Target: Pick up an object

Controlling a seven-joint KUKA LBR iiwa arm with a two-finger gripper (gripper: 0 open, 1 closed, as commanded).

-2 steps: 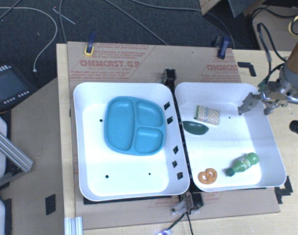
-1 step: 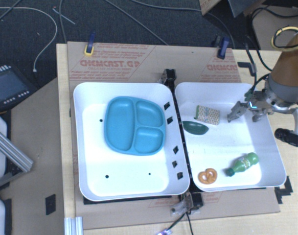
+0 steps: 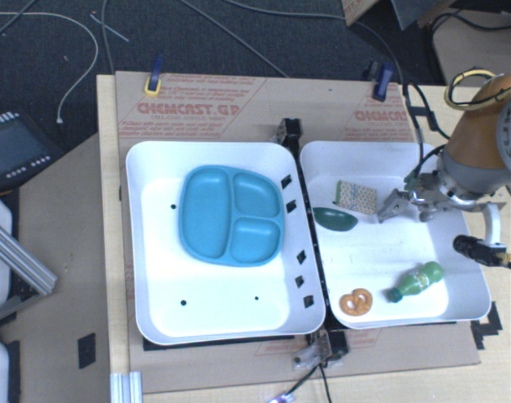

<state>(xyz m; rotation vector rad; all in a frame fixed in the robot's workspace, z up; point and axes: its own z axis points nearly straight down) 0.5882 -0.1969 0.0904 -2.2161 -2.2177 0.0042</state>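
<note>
Over the right bin [image 3: 469,309], the gripper [image 3: 404,206] hangs with its fingers spread and nothing between them. Just at its nine o'clock lie a patterned packet [image 3: 357,196] and a dark green spoon [image 3: 334,219]; a green bottle [image 3: 415,282] and a pretzel [image 3: 356,302] sit toward six o'clock. The packet looks like the nearest candidate: centre above it, straddle its narrow side, then descend before closing
</note>
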